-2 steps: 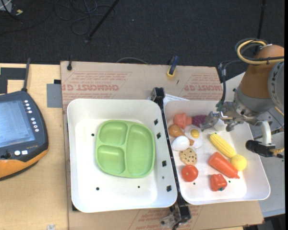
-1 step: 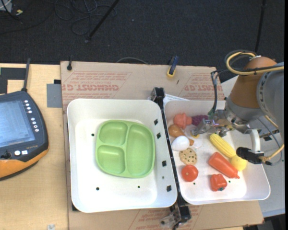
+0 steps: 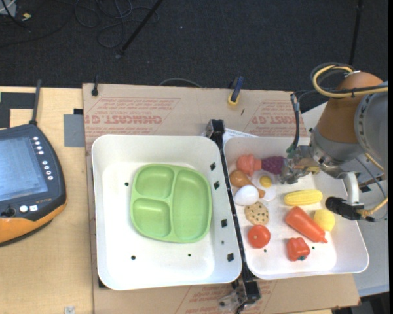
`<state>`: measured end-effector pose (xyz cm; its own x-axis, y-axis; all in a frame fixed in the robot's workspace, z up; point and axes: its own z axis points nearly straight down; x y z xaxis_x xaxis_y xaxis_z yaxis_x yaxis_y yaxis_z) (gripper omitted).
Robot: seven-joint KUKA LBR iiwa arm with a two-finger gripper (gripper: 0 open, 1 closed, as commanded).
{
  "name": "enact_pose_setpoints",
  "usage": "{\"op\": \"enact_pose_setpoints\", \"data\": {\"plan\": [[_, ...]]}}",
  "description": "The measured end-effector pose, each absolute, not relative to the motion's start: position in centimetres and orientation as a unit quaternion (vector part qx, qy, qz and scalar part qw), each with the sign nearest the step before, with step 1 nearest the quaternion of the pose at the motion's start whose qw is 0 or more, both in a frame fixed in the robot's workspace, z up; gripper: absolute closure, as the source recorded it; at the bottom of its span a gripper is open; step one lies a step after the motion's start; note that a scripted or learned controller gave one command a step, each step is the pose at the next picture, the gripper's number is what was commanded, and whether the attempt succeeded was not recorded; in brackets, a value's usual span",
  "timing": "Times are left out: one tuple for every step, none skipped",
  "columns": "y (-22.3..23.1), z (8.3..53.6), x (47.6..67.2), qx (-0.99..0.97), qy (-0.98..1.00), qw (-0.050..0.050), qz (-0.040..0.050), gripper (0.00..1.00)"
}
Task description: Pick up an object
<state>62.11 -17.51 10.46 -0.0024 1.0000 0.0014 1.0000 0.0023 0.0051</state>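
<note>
Glossy plastic food (corn (image 3: 303, 197), carrot (image 3: 305, 224), egg (image 3: 247, 194)) fills right bin (image 3: 354, 257).

Toy foods (image 3: 305, 224) scattered in right bin (image 3: 354, 260) (corn, carrot, tomato)

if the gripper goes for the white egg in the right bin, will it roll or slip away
The white egg looks smooth and rounded, so it would likely slip from a poor pinch and roll if nudged. It probably would not roll far: the cookie and orange fruit sit close around it. It looks like a light plastic toy.
</note>
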Motion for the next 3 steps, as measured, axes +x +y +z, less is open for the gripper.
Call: {"op": "enact_pose_setpoints", "data": {"plan": [[-17.6,16.9,62.3,0.707,0.707,0.002,0.0011,1.0],[-17.8,22.3,62.4,0.707,0.707,0.002,0.001,1.0],[-13.4,21.3,59.7,0.706,0.708,-0.003,-0.0007,1.0]]}}
